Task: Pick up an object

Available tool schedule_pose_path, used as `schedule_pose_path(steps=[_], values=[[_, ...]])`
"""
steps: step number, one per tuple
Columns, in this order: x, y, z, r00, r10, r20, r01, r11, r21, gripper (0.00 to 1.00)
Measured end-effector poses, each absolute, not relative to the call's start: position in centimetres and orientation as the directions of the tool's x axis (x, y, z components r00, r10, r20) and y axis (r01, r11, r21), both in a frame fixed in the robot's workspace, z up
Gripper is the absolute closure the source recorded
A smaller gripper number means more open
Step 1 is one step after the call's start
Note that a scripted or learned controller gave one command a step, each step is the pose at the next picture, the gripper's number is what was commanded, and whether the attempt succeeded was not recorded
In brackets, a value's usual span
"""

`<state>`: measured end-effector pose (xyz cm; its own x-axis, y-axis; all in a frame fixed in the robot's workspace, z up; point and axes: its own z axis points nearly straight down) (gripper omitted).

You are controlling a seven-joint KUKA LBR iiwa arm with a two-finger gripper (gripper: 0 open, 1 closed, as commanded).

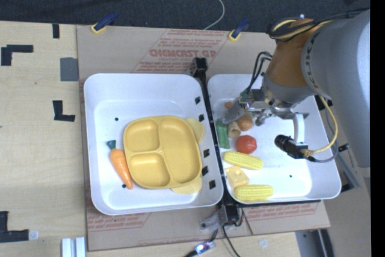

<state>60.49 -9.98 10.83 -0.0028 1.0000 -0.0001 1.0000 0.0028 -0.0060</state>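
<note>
In the right bin [313, 180] lie a red tomato [246, 143], a small brown potato-like piece [244, 124], a green piece [223, 135] by the left wall, two yellow corn cobs [243, 160] [253, 192] and a pale yellow chunk [236, 176]. The gripper [245, 110] hangs low over the bin's upper left part, just above the brown piece and the tomato. The wrist hides how its fingers stand. The left bin holds a yellow divided plate [162, 150] and an orange carrot [120, 167].
The grey arm with its orange band [287, 63] covers the right bin's upper right. A black cable connector [289, 146] lies over the bin's middle. A black clip [200, 65] sits at the top of the divider between the bins.
</note>
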Motion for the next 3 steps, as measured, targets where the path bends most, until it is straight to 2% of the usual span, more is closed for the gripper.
schedule_pose_path(steps=[1,2,3], values=[[60.5,-9.9,8.4,-0.002,1.0,-0.001,1.0,0.002,0.0,0.0],[60.5,-9.9,9.5,-0.003,1.0,-0.001,1.0,0.003,-0.001,1.0],[60.4,-10.5,15.5,0.0,1.0,-0.001,1.0,0.0,0.002,1.0]])
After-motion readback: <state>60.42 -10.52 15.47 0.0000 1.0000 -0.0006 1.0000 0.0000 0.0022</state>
